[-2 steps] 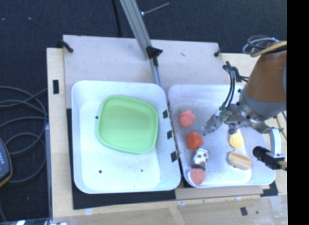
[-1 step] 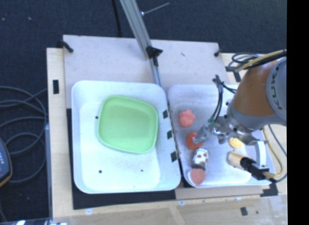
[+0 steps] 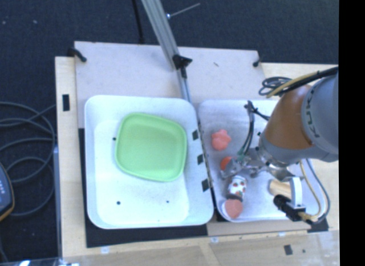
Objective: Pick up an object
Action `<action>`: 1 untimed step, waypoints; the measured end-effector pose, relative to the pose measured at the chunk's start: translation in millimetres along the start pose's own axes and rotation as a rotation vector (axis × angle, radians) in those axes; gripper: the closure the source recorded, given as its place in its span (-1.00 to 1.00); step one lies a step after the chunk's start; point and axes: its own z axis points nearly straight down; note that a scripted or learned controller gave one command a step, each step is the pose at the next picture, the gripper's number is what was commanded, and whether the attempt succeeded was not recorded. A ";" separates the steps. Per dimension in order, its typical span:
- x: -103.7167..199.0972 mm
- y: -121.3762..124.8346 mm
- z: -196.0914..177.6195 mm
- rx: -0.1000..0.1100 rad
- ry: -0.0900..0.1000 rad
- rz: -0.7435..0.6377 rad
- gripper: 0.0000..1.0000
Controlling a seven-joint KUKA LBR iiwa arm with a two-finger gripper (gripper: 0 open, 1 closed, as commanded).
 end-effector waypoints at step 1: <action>-0.2 1.5 -12.4 -0.005 0.001 0.001 1.00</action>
